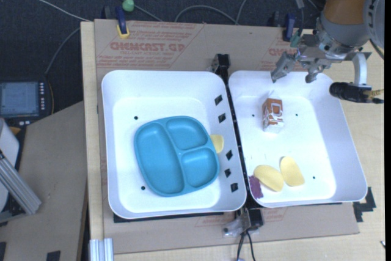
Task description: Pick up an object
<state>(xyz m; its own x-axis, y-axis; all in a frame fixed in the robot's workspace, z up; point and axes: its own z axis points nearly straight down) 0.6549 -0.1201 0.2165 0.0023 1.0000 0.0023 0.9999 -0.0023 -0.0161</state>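
In the left bin [116, 131], at the frame's centre left, a blue tray [176, 154] lies flat, with a small yellow piece [217, 143] touching its right edge. In the right bin [342, 150], a brown-and-white carton [272, 114] sits near the middle; two yellow pieces [269, 178] [292, 171] lie side by side lower down, with a purple bit [255, 186] at their left. At upper right, the gripper [299, 72] hangs over that bin's top edge, fingers spread, holding nothing.
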